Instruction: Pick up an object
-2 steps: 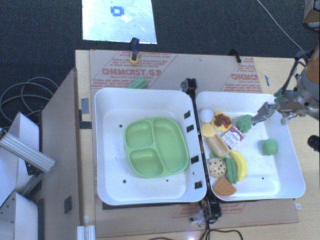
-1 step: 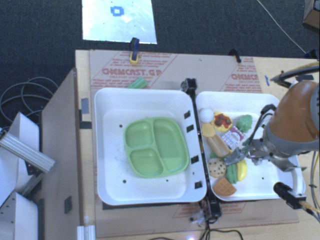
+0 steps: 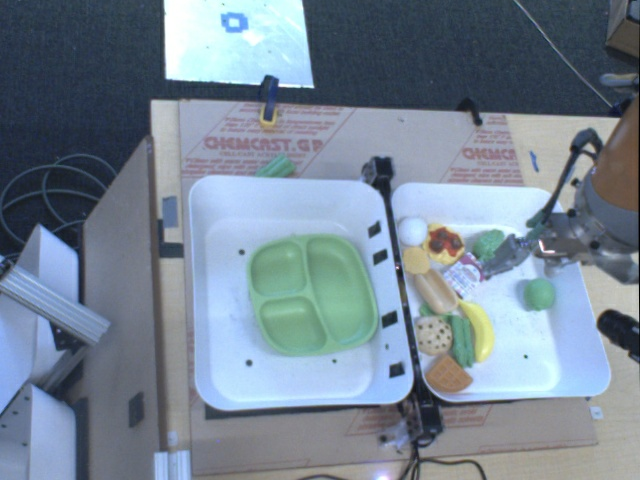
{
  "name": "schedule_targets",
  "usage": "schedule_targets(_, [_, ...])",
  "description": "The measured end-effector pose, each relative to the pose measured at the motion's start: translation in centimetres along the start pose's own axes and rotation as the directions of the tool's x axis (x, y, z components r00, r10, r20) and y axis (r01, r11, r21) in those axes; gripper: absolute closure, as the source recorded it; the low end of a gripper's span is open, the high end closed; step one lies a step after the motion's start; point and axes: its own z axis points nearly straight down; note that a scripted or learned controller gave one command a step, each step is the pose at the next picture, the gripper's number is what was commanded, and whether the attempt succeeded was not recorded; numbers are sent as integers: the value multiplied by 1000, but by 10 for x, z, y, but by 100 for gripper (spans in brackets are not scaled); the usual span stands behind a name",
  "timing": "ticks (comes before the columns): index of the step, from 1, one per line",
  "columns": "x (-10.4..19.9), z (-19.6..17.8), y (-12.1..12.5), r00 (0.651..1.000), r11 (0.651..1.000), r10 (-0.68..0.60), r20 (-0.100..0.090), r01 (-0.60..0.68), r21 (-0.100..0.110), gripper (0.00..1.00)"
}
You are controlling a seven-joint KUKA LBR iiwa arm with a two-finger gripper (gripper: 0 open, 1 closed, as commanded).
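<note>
I see my gripper (image 3: 507, 253) reaching in from the right over the right bin (image 3: 575, 368), its tip low beside the green leafy piece (image 3: 488, 241) and the small wrapped packet (image 3: 462, 274). I cannot tell how the tool is set from this slant. Candidates crowd the bin's left side: a white ball (image 3: 412, 231), a hot dog bun (image 3: 436, 290), a cookie (image 3: 433, 335), a banana (image 3: 479, 329) and a waffle (image 3: 449, 374). The green ball (image 3: 539, 293) sits apart nearer the arm, so I judge it easier. The green divided plate (image 3: 310, 295) fills the left bin (image 3: 215, 298), likely the drop-off.

Bench (image 3: 165, 298) — two white bins (image 3: 215, 298) side by side.
</note>
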Motion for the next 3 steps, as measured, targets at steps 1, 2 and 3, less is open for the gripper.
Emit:
schedule_targets(1, [-1, -3, -1, 1000, 1000, 1, -1, -1, 9, 100])
schedule_targets(2, [-1, -13, 1, 1000, 1000, -3, 0, 3, 6, 100])
schedule_targets(3, [-1, -24, 2, 1000, 1000, -8, 0, 8, 3, 100])
